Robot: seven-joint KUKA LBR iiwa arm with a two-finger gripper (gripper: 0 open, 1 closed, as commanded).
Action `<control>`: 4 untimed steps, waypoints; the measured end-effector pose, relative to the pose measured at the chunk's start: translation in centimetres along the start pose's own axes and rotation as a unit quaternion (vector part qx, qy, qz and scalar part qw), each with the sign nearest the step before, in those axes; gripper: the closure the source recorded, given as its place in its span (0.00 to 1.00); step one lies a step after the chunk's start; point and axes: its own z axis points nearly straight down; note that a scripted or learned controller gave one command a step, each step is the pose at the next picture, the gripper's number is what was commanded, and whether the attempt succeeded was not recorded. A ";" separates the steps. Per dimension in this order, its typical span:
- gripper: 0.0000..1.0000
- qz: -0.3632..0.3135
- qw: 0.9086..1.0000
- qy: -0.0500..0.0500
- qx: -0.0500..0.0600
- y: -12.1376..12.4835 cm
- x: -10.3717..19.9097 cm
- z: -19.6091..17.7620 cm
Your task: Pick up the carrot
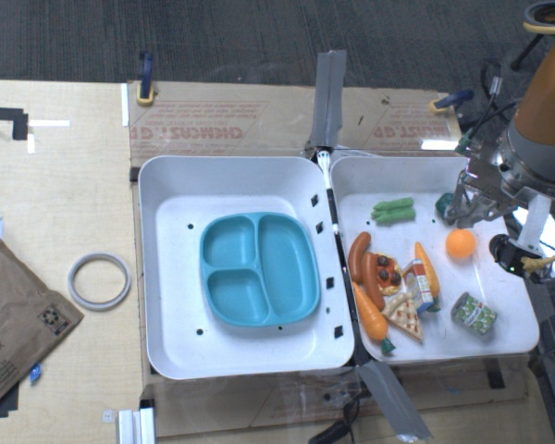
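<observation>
The carrot (370, 314) is orange with a small green top. It lies at a slant against the front left wall of the right bin (513, 340), next to a pizza slice (405, 316) and just in front of a hot dog (361, 259). My gripper (461, 209) hangs over the back right part of the same bin, well behind and to the right of the carrot. It is just above an orange ball (460, 245). A small teal object (442, 206) shows at the gripper's left side.
The right bin also holds green beans (393, 211), a second orange stick with a wrapper (425, 274) and a green can (474, 314). A blue divided plate (259, 268) lies in the left bin (166, 248). A tape ring (99, 279) sits on the bench at left.
</observation>
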 end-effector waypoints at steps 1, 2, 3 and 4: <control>0.00 -0.001 1.000 0.000 0.000 0.0 0.0 0.0; 0.00 0.008 1.000 -0.001 0.000 1.6 2.2 -12.8; 0.00 -0.025 1.000 -0.001 0.001 1.3 7.1 -6.1; 0.00 -0.033 0.999 -0.001 0.001 1.6 0.7 -1.2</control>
